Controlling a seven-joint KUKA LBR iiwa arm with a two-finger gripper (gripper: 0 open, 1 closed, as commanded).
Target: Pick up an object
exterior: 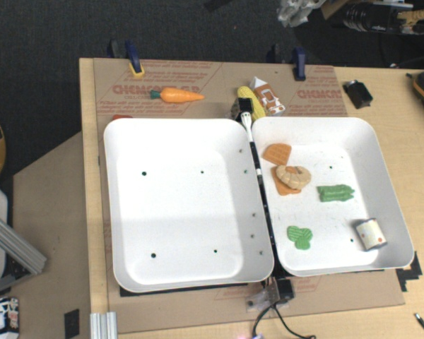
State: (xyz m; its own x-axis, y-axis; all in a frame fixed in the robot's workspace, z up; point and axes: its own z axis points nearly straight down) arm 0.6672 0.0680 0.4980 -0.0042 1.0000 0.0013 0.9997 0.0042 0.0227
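Observation:
The right bin (381,154) holds several small objects. An orange wedge (277,152) lies near its left wall, with a tan bread-like piece (293,177) just below it. A green pepper-like piece (336,193) sits in the middle and a green leafy piece (299,236) lies nearer the front. A small white and grey can (371,234) rests at the front right corner. My gripper (299,2) hangs high at the top of the camera view, far behind the bins and apart from every object.
The left bin (127,210) adjoins the right one. Behind the bins on the cardboard lie a carrot (177,95), a yellow corn cob (248,102) and an orange and white packet (268,99). Two blue clamps (135,61) (299,63) and a black block (357,94) are at the back.

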